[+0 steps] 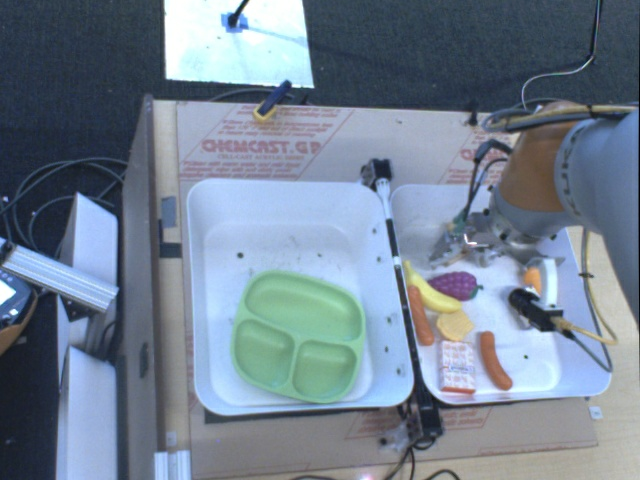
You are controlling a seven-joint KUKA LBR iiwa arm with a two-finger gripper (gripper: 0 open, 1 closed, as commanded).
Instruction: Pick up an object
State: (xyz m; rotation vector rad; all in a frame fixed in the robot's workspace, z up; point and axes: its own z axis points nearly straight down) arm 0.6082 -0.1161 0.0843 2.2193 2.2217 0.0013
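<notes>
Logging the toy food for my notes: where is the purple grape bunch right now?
The purple grape bunch lies in the right bin, near its left wall, touching the banana, just above the cheese slice.

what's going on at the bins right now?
The KUKA arm is reaching in over the right bin, its gripper low near the bin's back, just above the purple grapes and banana. Nothing shows between its fingers, so no pick yet. Also in that bin: a carrot, a sausage, a cheese piece, a small carton. The left bin holds a green divided plate.
</notes>
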